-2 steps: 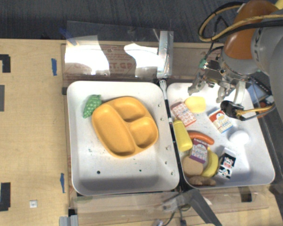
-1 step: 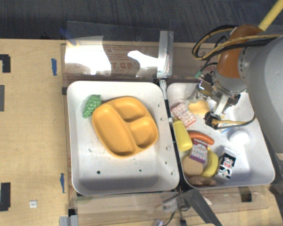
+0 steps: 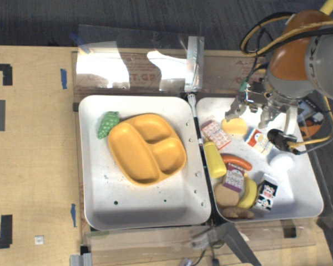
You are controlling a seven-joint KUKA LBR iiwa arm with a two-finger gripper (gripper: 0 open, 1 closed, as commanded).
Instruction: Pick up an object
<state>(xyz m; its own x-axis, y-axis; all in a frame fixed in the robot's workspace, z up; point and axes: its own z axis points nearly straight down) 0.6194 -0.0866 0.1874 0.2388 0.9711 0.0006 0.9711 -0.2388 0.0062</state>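
Overhead, hovering above the right bin (image 3: pixel 299 198): gripper (image 3: pixel 250 112) with fingers spread wide, nothing between them. Just below its fingertips, a pale yellow round piece (image 3: pixel 236 127); beside that, a pink-patterned packet (image 3: pixel 215 134) and a small red-and-white card (image 3: pixel 259 141). Toward the bin's near wall, a crowded heap: yellow bottle (image 3: pixel 214 159), sausage (image 3: pixel 237 162), banana (image 3: pixel 248 193), black-and-white carton (image 3: pixel 267 195); brown lumps beneath partly hidden, hard to identify. Left of the bin, a second bin (image 3: pixel 94 193) with an orange divided tray (image 3: pixel 147 147) and green grapes (image 3: pixel 107 124).
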